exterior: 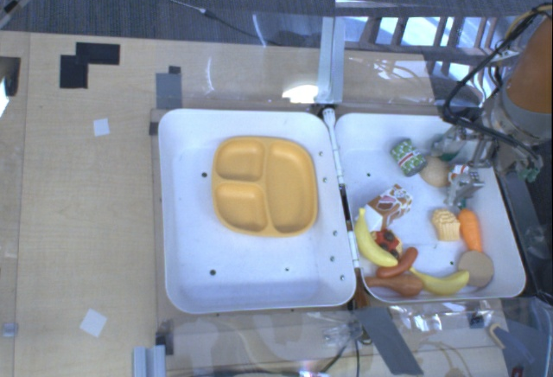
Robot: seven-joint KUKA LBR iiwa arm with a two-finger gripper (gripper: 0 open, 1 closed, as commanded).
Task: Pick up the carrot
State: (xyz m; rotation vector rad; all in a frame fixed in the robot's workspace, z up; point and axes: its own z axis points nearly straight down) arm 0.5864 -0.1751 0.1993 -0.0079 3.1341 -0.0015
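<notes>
Right bin [363, 137]: your carrot [470, 230] lies just right of a yellow block [446, 225], jaws [467, 182] above it, spread unclear. Left bin [186, 220]: one yellow divided plate [263, 185]. No legible labels.

Arm enters from right, wrist angled down-left, hand [464, 180] low, pointing downward.

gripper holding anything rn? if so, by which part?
Nothing held. The gripper hovers just above the carrot, whose top end lies under the jaws, none of it between them.
</notes>
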